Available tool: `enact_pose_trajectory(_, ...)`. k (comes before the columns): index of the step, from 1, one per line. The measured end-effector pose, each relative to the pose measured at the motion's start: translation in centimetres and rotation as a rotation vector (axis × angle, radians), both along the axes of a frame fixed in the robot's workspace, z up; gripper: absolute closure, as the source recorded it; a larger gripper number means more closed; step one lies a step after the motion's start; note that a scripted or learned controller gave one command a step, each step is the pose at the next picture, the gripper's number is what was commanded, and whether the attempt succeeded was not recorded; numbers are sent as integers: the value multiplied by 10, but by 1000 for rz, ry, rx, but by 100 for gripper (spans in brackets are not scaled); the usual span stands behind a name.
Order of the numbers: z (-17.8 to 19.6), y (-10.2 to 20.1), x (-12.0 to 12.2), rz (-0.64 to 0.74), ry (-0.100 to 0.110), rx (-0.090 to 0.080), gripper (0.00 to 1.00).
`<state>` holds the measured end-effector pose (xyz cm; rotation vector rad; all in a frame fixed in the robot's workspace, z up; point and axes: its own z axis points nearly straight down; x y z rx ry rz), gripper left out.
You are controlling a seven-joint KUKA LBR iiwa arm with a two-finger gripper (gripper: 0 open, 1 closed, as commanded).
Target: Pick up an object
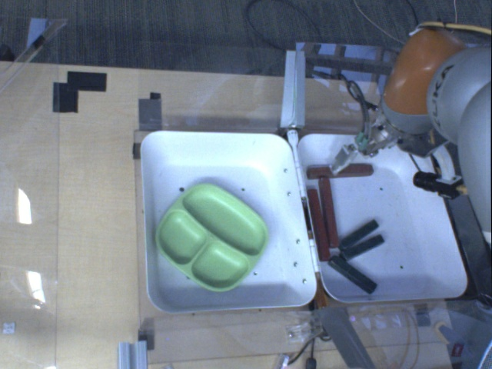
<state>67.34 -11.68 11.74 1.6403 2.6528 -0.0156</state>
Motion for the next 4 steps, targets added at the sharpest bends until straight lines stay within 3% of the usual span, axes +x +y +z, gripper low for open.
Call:
enact_pose_trajectory(3, -14, -4, 0, -13, 7, 22, 0)
enact_pose_trajectory(4, -15, 3, -1, -11, 4, 4, 0)
